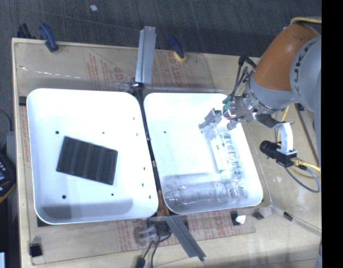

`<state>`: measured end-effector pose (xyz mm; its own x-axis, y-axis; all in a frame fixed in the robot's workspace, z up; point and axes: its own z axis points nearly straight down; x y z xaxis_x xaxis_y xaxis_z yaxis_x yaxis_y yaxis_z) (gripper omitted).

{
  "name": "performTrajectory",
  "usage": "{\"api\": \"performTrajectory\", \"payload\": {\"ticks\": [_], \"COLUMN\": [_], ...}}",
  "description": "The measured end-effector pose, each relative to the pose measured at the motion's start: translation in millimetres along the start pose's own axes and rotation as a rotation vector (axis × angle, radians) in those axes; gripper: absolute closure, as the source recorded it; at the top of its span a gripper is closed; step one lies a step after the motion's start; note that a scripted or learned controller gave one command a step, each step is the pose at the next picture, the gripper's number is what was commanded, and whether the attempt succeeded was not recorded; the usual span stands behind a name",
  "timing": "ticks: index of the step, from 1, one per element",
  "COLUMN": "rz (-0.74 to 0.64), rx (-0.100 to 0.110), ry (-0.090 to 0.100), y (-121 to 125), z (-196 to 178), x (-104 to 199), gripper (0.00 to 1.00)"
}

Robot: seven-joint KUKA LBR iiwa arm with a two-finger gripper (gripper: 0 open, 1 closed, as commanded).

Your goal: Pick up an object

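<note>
A dark ridged rectangular pad [87, 159] lies flat in the left bin [43, 102]. Two clear plastic bottles are in the right bin [171, 108]. One bottle [226, 152] runs along the bin's right side, and the other [199, 192] lies on its side along the front wall. My gripper [218, 119] hangs at the upper right of the right bin, just over the top end of the right-hand bottle. Nothing can be seen lifted off the bin floor.
The grey and orange arm [286, 66] reaches in over the bench's right rear corner. A metal bar [144, 54] stands behind the seam between the bins, with blue clamps [47, 36] along the back edge. A metal strut [182, 239] juts out at the front.
</note>
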<state>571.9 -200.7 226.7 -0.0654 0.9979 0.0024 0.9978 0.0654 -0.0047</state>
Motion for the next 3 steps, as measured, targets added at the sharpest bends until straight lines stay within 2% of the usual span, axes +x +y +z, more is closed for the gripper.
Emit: {"api": "performTrajectory", "payload": {"ticks": [1, 2, 3], "rz": [0.215, 0.299, -0.056], "rx": [0.003, -0.002, -0.001], "ry": [0.000, -0.003, 0.000], "y": [-33.4, -31.4, -32.2], "z": [17.2, 25.8, 46.6], "x": [25.4, -3.0, -0.9], "gripper": [0.00, 0.00, 0.00]}}
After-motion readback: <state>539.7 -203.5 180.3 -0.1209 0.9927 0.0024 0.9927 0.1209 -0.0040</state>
